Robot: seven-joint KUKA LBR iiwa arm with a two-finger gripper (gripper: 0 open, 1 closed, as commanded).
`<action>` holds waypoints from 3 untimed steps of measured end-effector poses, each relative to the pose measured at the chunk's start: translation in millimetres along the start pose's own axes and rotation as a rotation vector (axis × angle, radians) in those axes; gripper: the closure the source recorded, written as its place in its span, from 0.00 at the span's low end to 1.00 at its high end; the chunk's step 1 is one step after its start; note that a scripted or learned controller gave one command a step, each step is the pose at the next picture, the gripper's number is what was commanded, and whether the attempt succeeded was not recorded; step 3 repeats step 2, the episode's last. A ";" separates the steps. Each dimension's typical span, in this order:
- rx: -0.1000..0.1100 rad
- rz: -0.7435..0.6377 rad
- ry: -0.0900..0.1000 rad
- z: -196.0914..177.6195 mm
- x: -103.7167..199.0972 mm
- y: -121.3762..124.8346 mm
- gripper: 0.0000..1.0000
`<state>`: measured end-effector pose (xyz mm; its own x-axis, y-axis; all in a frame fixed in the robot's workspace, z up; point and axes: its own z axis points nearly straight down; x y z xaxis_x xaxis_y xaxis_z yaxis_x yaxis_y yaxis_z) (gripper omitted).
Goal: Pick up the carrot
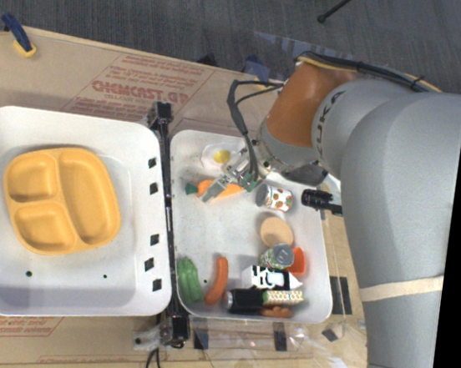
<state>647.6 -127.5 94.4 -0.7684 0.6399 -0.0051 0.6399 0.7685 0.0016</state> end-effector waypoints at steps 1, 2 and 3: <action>-0.001 -0.010 -0.003 -11.6 0.0 3.1 1.00; -0.003 0.182 0.000 -103.2 81.2 3.4 1.00; -0.003 0.182 0.000 -103.2 81.2 3.4 1.00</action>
